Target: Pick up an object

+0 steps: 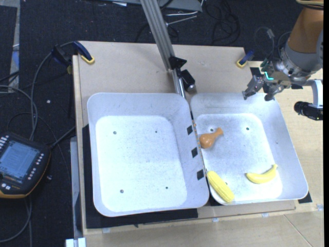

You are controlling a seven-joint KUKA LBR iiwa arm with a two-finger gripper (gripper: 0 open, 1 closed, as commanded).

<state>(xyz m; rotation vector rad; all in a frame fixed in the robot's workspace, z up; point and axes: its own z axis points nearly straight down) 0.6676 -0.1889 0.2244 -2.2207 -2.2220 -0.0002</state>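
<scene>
In the right bin [288, 153], a corn cob [220, 186] lies at the near left corner, with a banana [262, 175] just to its right. Farther back, a chicken drumstick [211, 138] rests by the left wall. Above the bin's far right corner the hand [260, 92] hangs with fingers apart, holding nothing.

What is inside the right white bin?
The right bin holds a chicken drumstick, a corn cob and a banana, lying apart. Nothing covers them; the hand is above its far rim.

Banana [262, 175], corn cob [220, 186], drumstick [210, 137] in right bin [288, 153].
</scene>
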